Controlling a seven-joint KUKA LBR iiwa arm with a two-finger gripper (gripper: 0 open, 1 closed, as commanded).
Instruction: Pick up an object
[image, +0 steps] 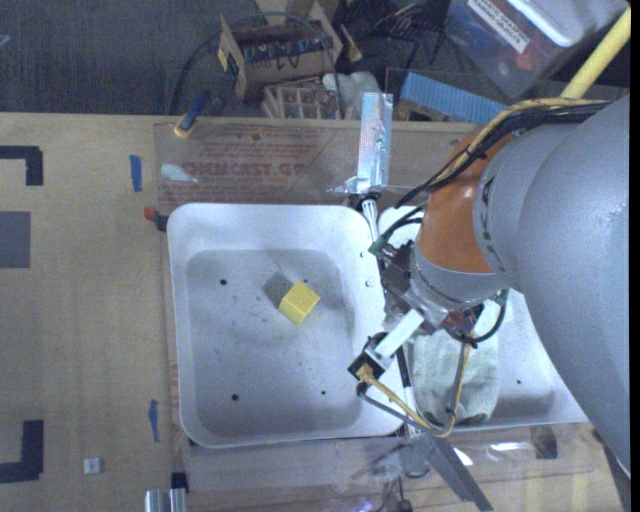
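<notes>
**Yellow block lies in the left bin**

The left bin (200, 330) is smooth white plastic, scuffed grey. Near its middle lies a yellow block (299, 302), matt and square-edged. We judge it light and stiff, best pinched across two opposite flat faces. In the right bin (530, 395) lies a crumpled pale cloth (470, 375), soft and limp. Above it hangs the gripper (455, 322); whether it is open or closed, we cannot tell.
</notes>
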